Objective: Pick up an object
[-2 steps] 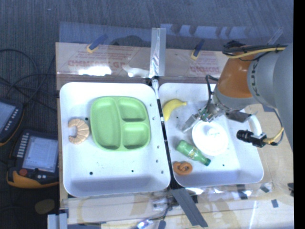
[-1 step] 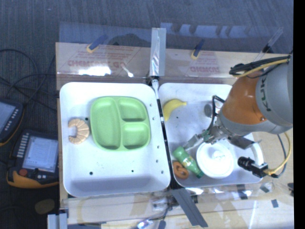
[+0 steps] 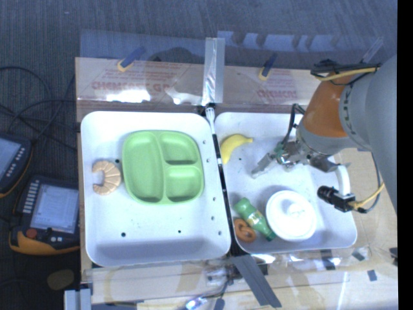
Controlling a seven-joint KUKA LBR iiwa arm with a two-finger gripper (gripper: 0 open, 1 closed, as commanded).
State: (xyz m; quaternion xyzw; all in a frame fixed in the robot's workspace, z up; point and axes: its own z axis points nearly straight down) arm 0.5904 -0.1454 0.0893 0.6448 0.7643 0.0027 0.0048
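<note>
As it reaches leftward, the claw (image 3: 266, 165) hangs beside the banana (image 3: 233, 145).

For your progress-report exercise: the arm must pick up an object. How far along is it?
Done: the gripper has reached into the right bin. In hand: nothing visible between its jaws; it sits over bare floor between the banana and the white bowl. Left: grasping and lifting something.

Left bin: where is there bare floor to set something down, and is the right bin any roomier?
In the left bin, the wide strip in front of the green plate is bare. The pretzel takes up the plate's left. The right bin is crowded: banana, gripper, white bowl, green bottle.
</note>
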